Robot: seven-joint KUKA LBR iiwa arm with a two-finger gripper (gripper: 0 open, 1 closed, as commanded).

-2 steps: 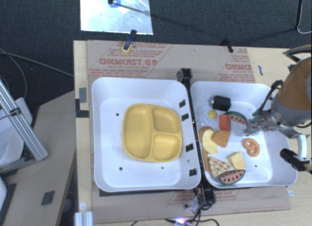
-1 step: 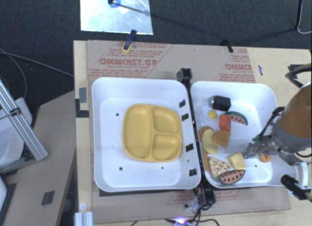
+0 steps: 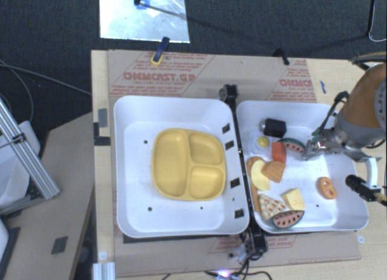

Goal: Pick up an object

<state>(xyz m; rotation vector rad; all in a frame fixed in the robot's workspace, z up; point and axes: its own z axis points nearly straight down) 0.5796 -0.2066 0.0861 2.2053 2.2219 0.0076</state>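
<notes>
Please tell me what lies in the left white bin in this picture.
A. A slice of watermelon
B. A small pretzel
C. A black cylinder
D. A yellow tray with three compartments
D. The left white bin holds a yellow tray divided into three compartments, while the black cylinder, the watermelon slices and the pretzel all lie in the right bin.
</notes>
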